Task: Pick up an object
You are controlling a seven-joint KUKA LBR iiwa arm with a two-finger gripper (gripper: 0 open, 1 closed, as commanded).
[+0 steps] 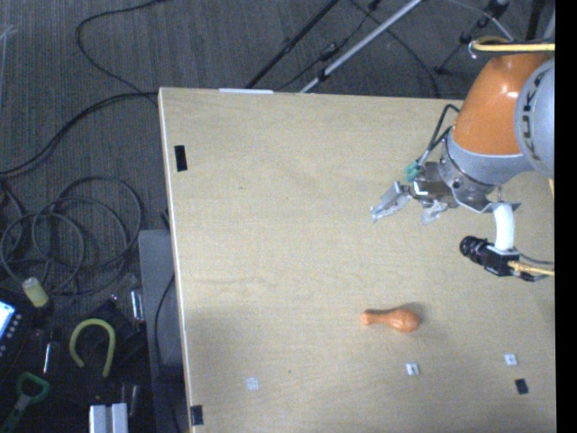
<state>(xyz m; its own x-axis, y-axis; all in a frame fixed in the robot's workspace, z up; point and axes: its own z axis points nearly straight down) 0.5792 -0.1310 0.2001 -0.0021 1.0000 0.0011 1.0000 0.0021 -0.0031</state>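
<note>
A small orange pear-shaped object point(394, 318) lies on its side on the pale wooden tabletop point(288, 197), in the lower right part of the view. My gripper point(403, 212) hangs above the table at the right, well behind the object and apart from it. Its two metal fingers point(388, 204) point left and down and stand spread open with nothing between them. Behind it, the grey arm with the orange band point(494, 106) comes in from the right edge.
The table's left edge point(171, 242) drops to a carpeted floor with cables point(72, 224) and tools. Tripod legs point(379, 25) stand behind the table. Small tags point(412, 368) and black marks point(180, 158) lie flat on the tabletop.
</note>
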